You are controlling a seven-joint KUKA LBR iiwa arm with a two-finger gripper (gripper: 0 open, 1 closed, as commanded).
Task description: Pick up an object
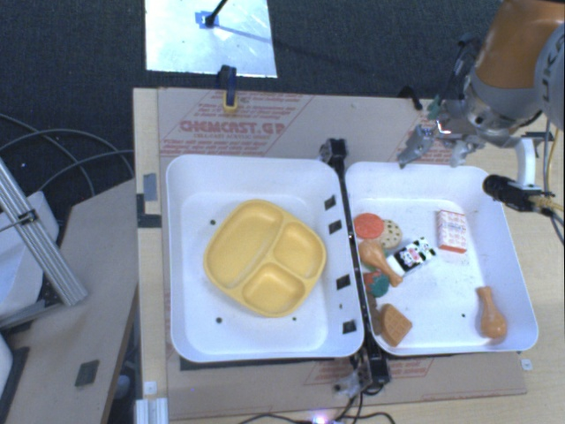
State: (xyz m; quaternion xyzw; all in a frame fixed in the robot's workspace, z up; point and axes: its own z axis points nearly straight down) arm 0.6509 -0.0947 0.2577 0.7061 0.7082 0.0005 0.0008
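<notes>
Nearest, a drumstick [491, 314] lies at five o'clock in the right bin [521, 263], toys clustered at nine, a box [452, 231] near centre. Farther, at twelve, the gripper [434, 147] hovers with open jaws, holding nothing; picking remains undone.

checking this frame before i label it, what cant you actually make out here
- Gripper: small and blurred above the right bin's far rim; finger state unreadable.
- Arm: cut off by the top and right edges.
- Toy cluster by the divider: pieces overlap, so the teal one is mostly hidden.
- Small box: print too small to read.
- Yellow divided plate: fully visible.
</notes>
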